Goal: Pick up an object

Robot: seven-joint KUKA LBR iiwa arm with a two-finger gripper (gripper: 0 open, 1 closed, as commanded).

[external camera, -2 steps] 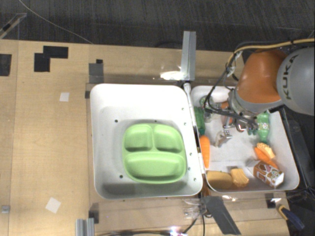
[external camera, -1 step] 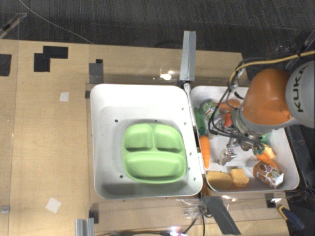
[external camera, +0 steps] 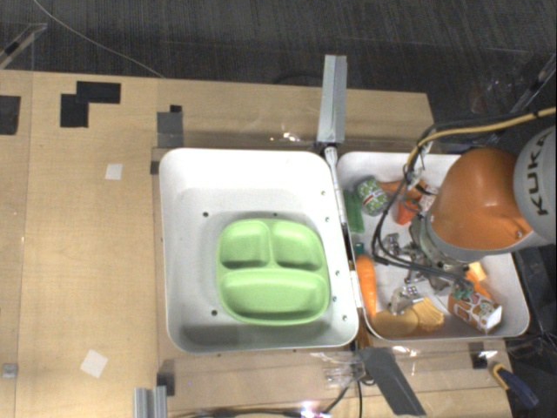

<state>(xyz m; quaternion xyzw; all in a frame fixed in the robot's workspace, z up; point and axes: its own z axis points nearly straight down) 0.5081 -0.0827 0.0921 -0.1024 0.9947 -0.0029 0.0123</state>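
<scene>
Orange is noted on the arm's band (external camera: pixel 481 203), which hangs over the right bin (external camera: pixel 519 320); the gripper (external camera: pixel 409 296) is seen below it, low among the clutter. Whether the gripper is clenched or released cannot be told, since cables and the wrist mask it. Nothing is seen grasped.

Nearest thing: bread (external camera: pixel 407 320), judged to lie just under and slightly toward the near rim from the gripper, possibly touching it; contact cannot be confirmed. Its long axis is taken to run along the near wall. A carrot (external camera: pixel 366 287) is noted just to the image-left of the gripper, long axis running away from the camera, parallel to the divider. A carton (external camera: pixel 475 308) lies near on the image-right side. A green can (external camera: pixel 372 196) and small orange items are seen farther off, toward the far wall.

Likely target is judged to be the bread or the carrot; a short drop would be called for, little sideways travel.

Surface: smooth white plastic, shallow walls. Room is tight: things are packed close, so neighbours could be nudged. A green tray (external camera: pixel 273 271) is seen in the left bin (external camera: pixel 187 233), well apart.
</scene>
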